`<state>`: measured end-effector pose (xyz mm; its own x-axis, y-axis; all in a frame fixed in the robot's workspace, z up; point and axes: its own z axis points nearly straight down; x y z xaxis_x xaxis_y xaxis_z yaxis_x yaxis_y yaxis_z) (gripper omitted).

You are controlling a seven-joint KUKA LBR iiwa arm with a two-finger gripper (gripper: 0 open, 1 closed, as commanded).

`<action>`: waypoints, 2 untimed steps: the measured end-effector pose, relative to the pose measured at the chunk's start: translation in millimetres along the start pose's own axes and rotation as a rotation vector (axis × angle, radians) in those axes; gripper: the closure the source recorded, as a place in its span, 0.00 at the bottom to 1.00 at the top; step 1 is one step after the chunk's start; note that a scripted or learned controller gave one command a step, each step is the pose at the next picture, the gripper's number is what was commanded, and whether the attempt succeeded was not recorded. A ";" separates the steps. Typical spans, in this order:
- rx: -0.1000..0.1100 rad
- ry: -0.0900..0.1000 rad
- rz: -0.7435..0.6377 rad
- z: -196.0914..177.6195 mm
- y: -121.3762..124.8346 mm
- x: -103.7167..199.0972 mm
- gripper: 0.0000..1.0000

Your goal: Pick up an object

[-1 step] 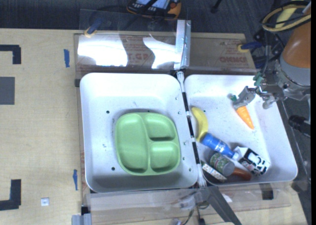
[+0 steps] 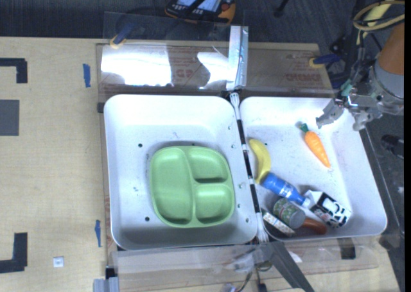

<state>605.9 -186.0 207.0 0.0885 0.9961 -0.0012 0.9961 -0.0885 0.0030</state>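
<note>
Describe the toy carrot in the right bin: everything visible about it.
The toy carrot is orange with a small green top, smooth and plastic-looking. It lies flat on the floor of the right bin, in the far part, green end toward the far left and tip pointing near-right. Nothing touches it: the banana lies apart to its left, and the gripper sits just beyond its green end.

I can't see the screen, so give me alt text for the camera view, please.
The gripper hovers at the right bin's far right corner, just above a toy carrot. That bin also holds a banana, a blue bottle and other small items; the left bin holds a green divided plate.
</note>
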 end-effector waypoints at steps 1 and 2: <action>0.000 0.001 -0.006 120.8 38.7 -2.4 0.00; -0.001 0.000 -0.010 110.3 39.8 -0.9 1.00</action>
<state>645.8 -190.6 96.9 0.0788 0.9969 -0.0008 0.9969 -0.0788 0.0043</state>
